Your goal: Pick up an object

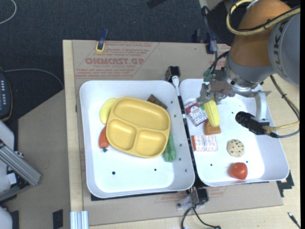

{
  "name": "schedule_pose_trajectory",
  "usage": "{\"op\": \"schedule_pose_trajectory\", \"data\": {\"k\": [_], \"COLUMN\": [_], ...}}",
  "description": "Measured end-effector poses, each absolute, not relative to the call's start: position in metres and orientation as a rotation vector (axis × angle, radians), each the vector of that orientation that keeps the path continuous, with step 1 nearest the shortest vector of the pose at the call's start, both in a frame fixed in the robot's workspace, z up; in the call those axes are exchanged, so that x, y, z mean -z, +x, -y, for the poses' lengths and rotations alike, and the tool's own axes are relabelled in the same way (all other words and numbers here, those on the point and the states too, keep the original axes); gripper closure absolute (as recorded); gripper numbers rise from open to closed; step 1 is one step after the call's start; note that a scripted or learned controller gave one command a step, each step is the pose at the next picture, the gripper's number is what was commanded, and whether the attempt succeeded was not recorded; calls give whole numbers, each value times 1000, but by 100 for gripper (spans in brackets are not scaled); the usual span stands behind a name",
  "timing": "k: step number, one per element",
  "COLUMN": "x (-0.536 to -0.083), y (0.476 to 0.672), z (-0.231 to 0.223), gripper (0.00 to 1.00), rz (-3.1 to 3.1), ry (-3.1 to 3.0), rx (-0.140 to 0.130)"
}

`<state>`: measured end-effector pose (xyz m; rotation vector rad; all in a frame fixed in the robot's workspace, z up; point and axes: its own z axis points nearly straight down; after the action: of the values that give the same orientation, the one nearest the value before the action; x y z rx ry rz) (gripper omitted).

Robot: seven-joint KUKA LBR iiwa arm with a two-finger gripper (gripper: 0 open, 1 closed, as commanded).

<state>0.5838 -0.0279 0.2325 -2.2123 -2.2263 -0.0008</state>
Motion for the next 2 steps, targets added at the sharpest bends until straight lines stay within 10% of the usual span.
{"op": "schedule_pose_trajectory", "data": {"k": [2], "x": [-227], "y": [545], "z": [-72], "gripper": [100], "rz": [2225], "ry": [-2211], "rx": [-3]}}
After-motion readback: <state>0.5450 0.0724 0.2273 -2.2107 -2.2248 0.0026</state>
